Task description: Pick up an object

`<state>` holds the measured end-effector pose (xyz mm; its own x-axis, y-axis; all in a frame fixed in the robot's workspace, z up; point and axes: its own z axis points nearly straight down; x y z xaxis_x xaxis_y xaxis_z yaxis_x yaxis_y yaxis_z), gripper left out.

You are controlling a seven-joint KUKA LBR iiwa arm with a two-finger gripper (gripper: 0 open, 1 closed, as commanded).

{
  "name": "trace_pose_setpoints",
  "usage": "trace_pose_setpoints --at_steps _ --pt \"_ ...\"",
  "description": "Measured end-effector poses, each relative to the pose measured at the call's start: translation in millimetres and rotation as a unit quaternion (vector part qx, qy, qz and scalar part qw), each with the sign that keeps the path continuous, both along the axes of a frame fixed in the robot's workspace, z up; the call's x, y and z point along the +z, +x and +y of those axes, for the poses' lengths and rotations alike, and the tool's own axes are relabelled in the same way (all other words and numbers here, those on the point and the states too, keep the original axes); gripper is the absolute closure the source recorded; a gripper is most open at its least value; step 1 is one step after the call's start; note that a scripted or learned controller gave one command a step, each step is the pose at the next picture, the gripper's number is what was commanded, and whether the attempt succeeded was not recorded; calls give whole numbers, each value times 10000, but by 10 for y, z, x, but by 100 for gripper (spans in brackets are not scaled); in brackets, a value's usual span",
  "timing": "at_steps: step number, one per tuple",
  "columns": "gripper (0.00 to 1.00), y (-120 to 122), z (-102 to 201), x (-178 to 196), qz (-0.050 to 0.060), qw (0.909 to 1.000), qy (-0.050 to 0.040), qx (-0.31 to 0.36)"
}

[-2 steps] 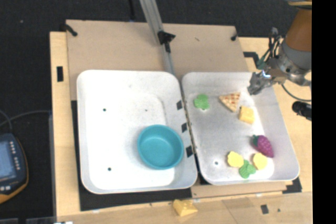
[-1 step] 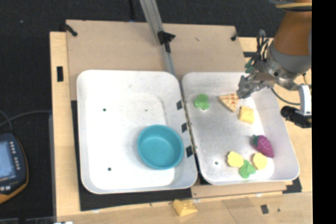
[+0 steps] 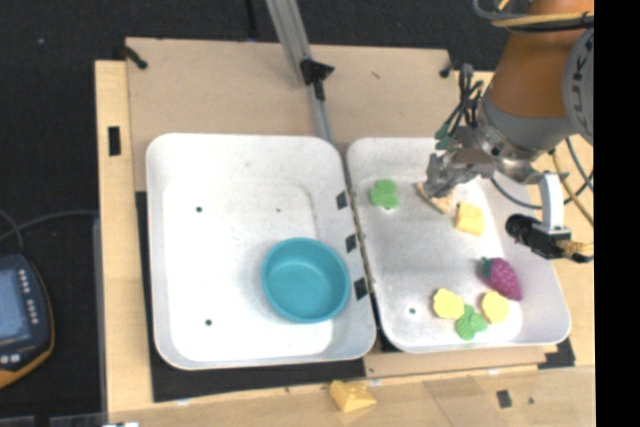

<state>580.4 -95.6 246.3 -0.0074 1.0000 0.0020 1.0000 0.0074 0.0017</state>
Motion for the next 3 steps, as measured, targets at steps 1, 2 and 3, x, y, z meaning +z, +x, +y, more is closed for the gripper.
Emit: trace_pose_setpoints --at_steps 1,2,3 --pt "100 -191 540 88 0 10000 2 1" --pt "100 -431 1038 -43 8 10000 -4 -6" --pt "100 -600 1532 51 8 10000 -3 -19"
